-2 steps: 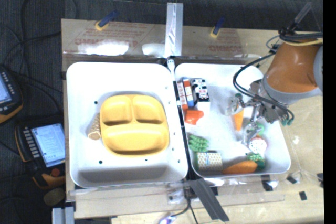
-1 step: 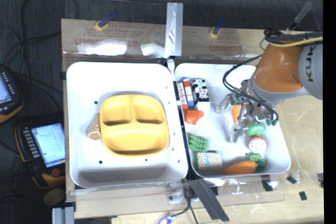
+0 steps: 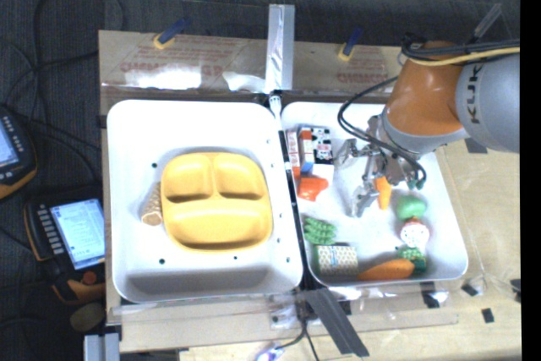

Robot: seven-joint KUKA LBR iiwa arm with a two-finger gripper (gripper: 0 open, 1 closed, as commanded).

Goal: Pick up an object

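Patience pays on this step: you want the tool [image 3: 369, 188] settled squarely over one object before it closes; the right bin [image 3: 452, 241] is crowded, so pick a target with bare floor on both sides of it. From above, the tool's metal fingers read as spread apart, with nothing visibly caught between them; I judge it to be open and empty, hanging over the middle of that bin. A small orange piece [image 3: 385, 192] lies just beside the fingertips, touching or nearly so, on their right; whether it sits under a finger is too fine to tell. A green round object [image 3: 412, 206] lies near, further right and a little toward you; a red-orange block [image 3: 312, 187] lies to the left, near the bin's dividing wall. Well apart from the tool, along the near wall, lie a carrot-like toy [image 3: 387, 270] and a patterned cylinder [image 3: 336, 257]. If you go for the small orange piece, straddle it, not just nudge it; a one-sided touch would likely push it away.
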